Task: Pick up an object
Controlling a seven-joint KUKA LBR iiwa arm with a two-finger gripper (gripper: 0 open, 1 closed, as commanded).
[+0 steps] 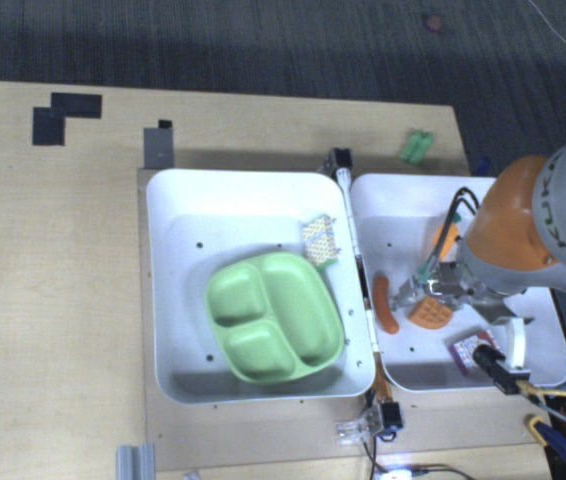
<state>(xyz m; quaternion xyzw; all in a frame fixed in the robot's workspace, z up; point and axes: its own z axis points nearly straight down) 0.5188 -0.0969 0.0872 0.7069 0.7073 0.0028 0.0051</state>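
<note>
My gripper (431, 294) hangs low in the right bin (403, 203), under the arm's orange band (508, 223). Right below it lies a round orange waffle-like piece (429, 315), partly covered by the gripper. A red-orange sausage-shaped object (384, 304) lies just left of the gripper, near the bin's left wall. A small purple and white object (468, 350) rests at the front of the bin. A thin orange item (446, 239) shows beside the wrist, partly hidden by the arm.
The left bin (178, 208) holds a green divided plate (275, 314) and a small patterned packet (319, 238) near its right wall. A green object (416, 147) lies on the bench behind the bins. Cables (553, 423) trail at the front right.
</note>
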